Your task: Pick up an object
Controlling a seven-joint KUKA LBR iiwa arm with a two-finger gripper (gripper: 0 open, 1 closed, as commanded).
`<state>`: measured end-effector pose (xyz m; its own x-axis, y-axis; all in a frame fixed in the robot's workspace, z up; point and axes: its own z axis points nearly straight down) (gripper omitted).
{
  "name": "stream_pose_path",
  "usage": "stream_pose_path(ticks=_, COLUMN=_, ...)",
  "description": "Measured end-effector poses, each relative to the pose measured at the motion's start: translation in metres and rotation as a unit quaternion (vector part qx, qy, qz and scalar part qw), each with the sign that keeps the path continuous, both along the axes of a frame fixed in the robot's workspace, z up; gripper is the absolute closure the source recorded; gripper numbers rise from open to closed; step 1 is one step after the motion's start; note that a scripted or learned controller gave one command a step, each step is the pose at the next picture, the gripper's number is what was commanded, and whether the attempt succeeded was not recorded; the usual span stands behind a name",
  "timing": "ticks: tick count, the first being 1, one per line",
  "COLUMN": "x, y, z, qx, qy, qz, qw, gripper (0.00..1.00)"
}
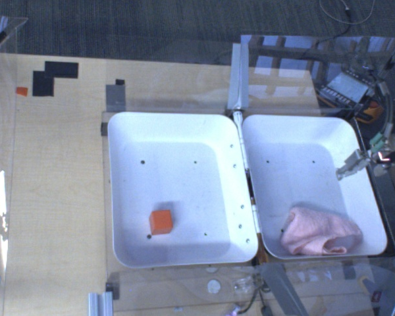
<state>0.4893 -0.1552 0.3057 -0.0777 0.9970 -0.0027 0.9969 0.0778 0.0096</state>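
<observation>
Gripper (pixel 347 170) parked at right bin's (pixel 276 131) right rim, clear of contents; finger state: can't tell. Candidates: pink cloth (pixel 319 230) near corner right bin, orange block (pixel 161 222) left bin (pixel 184 127). Nothing grasped.

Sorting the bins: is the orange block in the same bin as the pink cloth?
No, the block lies in the left bin, the cloth in the right bin.

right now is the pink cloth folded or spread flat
Neither: the cloth lies bunched in a rumpled heap in the right bin's near corner.
</observation>
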Motion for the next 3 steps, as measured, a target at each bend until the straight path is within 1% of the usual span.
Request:
stream_pose_path(ticks=1, x=-0.002, y=0.022, z=-0.153, qx=0.0015, qy=0.004, qz=-0.069, qw=0.9976, gripper=0.00)
stream_pose_path(ticks=2, x=0.003, y=0.022, z=-0.215, qx=0.0002, qy=-0.004, qz=-0.028, qw=0.9996, gripper=0.00)
stream_pose_path(ticks=3, x=0.004, y=0.068, z=-0.214, qx=-0.0023, qy=-0.006, qz=0.063, qw=0.9980, gripper=0.00)
